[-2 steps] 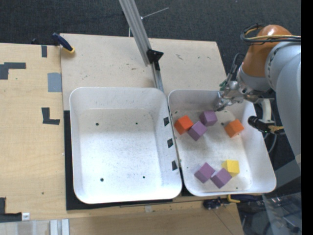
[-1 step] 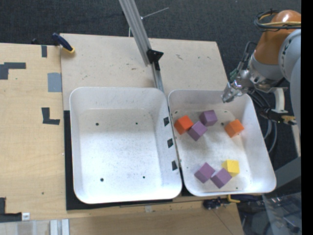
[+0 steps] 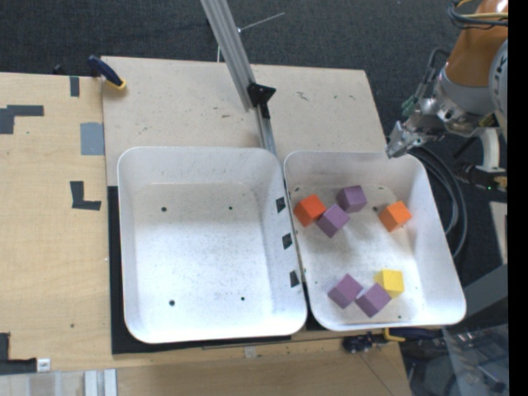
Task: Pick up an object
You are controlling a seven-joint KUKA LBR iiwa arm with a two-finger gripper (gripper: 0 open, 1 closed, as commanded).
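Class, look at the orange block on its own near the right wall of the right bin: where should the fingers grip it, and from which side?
Probably from straight above, closing on two opposite side faces of the orange block. It stands apart from the purple blocks, so both faces look free. The right bin wall runs close beside it, making a sideways approach from there awkward. The gripper sits at the bin's far right corner.

Two bins sit side by side on the table point(image 3: 165, 106), the right bin point(image 3: 437, 221) holding seven blocks, the left bin point(image 3: 198, 238) beside it.
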